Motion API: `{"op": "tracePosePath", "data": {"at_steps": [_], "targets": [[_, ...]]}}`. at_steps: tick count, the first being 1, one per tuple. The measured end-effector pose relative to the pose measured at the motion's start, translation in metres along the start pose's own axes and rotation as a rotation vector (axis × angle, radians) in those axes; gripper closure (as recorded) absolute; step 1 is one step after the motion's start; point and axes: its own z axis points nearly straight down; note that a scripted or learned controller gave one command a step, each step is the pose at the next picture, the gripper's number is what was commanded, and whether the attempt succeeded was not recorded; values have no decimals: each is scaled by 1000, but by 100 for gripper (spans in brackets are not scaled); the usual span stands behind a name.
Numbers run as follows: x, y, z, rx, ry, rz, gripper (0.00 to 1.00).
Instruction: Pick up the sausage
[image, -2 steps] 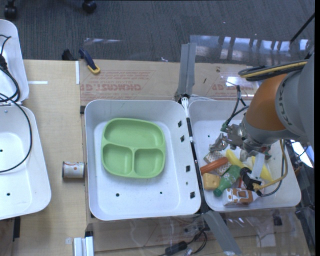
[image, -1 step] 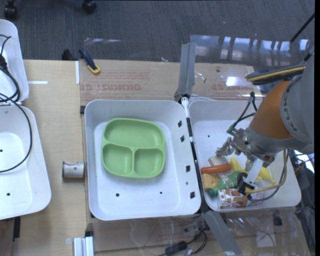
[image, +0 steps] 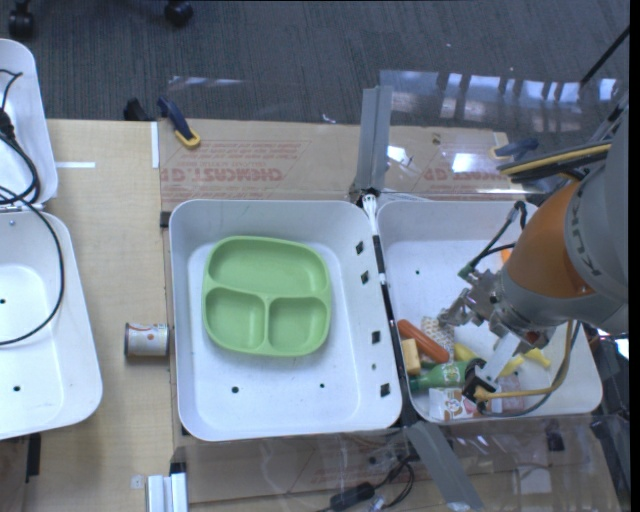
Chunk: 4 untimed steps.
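Green bottle (image: 440, 376) lies nearest; sausage (image: 424, 340) lies at ten o'clock from the jaws (image: 487, 382), long axis ten-to-four; jaws' opening cannot be told.

We see the grey two-finger gripper (image: 487, 382) low in the right white bin (image: 420, 262), beside an orange-red sausage (image: 424, 341), perhaps not touching it.

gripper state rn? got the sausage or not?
Gripper: down in the right bin among the toy food; open or shut cannot be told. The sausage lies beside it on the bin floor, not between the fingers.
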Motion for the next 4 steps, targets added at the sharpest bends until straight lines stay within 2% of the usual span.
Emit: {"op": "tracePosePath", "data": {"at_steps": [1, 2, 3, 4], "targets": [[-3, -11, -3, -19, 7, 3, 0], [-4, -10, -5, -21, 10, 87, 0], [26, 43, 9, 24, -14, -105, 0], [40, 45, 9, 23, -17, 90, 0]]}}
